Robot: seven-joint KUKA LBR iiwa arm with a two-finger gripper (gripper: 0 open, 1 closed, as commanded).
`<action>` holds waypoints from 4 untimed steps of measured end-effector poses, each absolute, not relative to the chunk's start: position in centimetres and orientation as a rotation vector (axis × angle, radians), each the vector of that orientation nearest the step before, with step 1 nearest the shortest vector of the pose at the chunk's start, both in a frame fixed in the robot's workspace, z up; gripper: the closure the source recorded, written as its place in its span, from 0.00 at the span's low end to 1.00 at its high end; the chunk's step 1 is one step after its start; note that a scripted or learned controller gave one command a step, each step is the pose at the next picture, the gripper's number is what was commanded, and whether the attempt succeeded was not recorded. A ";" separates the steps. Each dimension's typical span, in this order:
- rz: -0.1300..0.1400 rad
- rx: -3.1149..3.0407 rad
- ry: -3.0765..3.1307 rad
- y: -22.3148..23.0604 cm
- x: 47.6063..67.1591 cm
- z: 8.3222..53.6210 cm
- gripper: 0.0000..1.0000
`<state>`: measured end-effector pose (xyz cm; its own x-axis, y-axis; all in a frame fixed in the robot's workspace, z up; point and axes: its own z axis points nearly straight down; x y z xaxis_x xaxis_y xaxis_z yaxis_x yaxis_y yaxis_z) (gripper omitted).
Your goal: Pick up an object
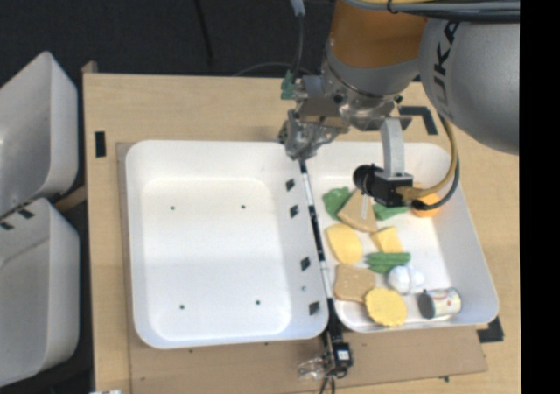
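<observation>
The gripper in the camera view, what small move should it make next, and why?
Probably a short shift toward the camera before descending. The two-finger gripper hangs over the far end of the divider between the shallow white bins, while the pile, such as the yellow oval toy piece and green leaf-shaped piece, lies nearer in the right-hand white bin.

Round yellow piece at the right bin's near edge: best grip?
Take the round yellow piece across its flat disc edges, coming straight down. It lies flat, with a tan slab touching its upper left, so close along the free left-right axis.
</observation>
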<state>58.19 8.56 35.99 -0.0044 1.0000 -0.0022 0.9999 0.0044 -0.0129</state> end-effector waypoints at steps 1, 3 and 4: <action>-0.005 -2.216 -2.229 11.7 57.8 40.0 1.00; 0.014 -2.209 -2.224 18.4 59.4 32.7 1.00; -0.017 -2.223 -2.228 15.5 55.4 45.1 1.00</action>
